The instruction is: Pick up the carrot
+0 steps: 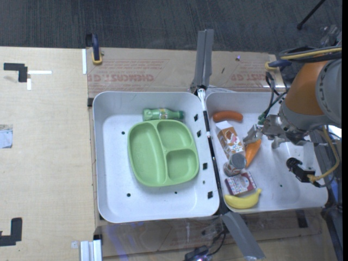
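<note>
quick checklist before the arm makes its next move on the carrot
1. Carrot located: ok, it lies in the right bin, tilted, thick end up toward the gripper.
2. Gripper over the target: ok, it sits at the carrot's upper end.
3. Carrot between the fingers: cannot tell, the contact point is too small to read.
4. Neighbours apart from the carrot: not ok, the snack carton and the small can sit right beside it on the left.
5. Sausage out of the way: ok, it lies farther up the bin.
6. Green plate uninvolved: ok, it is in the left bin.
</note>
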Tool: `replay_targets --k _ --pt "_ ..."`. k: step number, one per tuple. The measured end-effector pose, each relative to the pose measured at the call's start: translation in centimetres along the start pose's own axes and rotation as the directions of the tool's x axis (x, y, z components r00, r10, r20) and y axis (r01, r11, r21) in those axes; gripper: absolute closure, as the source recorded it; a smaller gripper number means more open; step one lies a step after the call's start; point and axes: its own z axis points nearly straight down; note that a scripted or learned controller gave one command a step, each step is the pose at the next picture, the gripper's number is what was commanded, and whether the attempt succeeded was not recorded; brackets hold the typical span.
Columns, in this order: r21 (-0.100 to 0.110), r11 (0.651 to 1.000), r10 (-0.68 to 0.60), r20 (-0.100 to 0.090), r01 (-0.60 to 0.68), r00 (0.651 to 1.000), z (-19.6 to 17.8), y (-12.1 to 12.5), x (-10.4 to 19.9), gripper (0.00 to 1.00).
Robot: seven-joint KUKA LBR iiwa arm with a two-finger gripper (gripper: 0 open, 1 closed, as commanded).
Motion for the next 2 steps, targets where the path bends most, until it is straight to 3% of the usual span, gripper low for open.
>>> replay_targets --k 1,2 --pt "-0.001 1.000 -0.001 0.001 0.001 1.000 -1.0 0.0 0.0 1.00" --pt "0.001 1.000 -0.019 0.000 0.019 1.000 -14.8 -2.2 8.5 1.00"
